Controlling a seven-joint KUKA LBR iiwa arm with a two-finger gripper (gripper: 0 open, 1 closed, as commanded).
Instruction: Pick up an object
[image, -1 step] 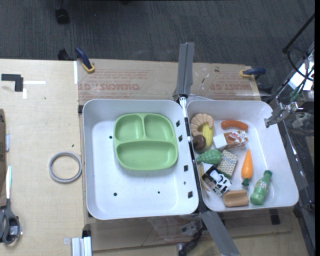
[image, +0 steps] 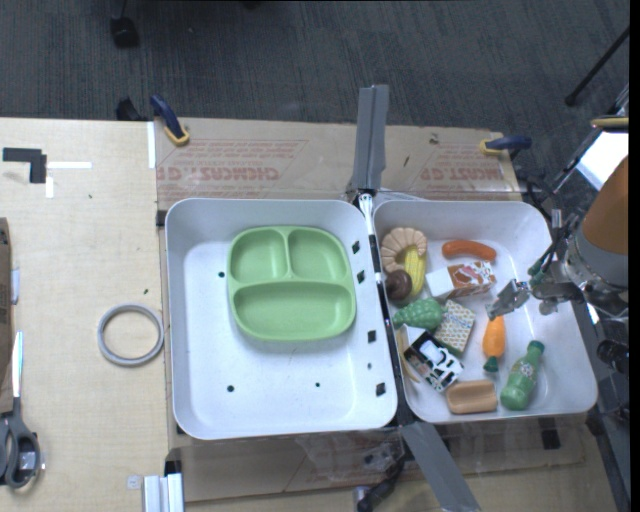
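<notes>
— So, walk me across from the left. What do you have?

— Your left bin (image: 190, 330) holds a green divided plate (image: 292, 283), sitting toward its 12 o'clock. Your right bin (image: 560, 395) carries the clutter: a corn cob (image: 413, 268) by the divider, a red sausage (image: 469, 249) at 12 o'clock, a checkered packet (image: 457, 325) in the middle, a bread roll (image: 471, 397) and a green bottle (image: 520, 377) along the 6 o'clock edge.

— And the gripper?

— Your gripper (image: 508, 299) hangs low at the bin's 3 o'clock side, reaching in from the right. You cannot tell from this angle whether its tip is spread or closed, and nothing is visibly held.

— Which object would you go for?

— The carrot (image: 493, 337), I'd judge. It lies just beside the tip, at the gripper's 6 o'clock, slightly toward 7. Its long axis runs roughly 12 to 6, so you'd want to close across it, 9 to 3.

— How does it look?

— Small, orange, smooth, tapered; free of neighbours on both flanks, with the bottle near its lower end.
</notes>
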